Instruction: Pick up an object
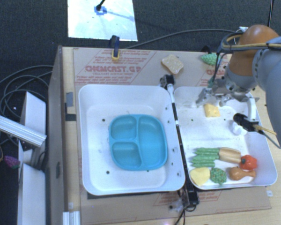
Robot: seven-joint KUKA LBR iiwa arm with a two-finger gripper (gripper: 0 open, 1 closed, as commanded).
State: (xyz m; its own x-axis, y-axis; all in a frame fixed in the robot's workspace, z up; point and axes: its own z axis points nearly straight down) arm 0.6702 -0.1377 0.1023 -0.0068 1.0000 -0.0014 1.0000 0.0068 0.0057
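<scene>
From my station I see the claw [215,93] at the upper right of the frame, low over the right bin [267,172], just above the yellow piece [211,110]; I judge this is my target. Whether the claw is spread or pressed together I cannot tell. The rest of the toy food [223,163] lies bunched at the bin's lower right, probably pushed there. I count 2 bins, 1 blue tray [137,141] in the left bin [93,125], and 1 bread slice [172,63] on the worktop [131,69].

Arm [267,55] reaching from right, gripper [214,95] lowered.
</scene>
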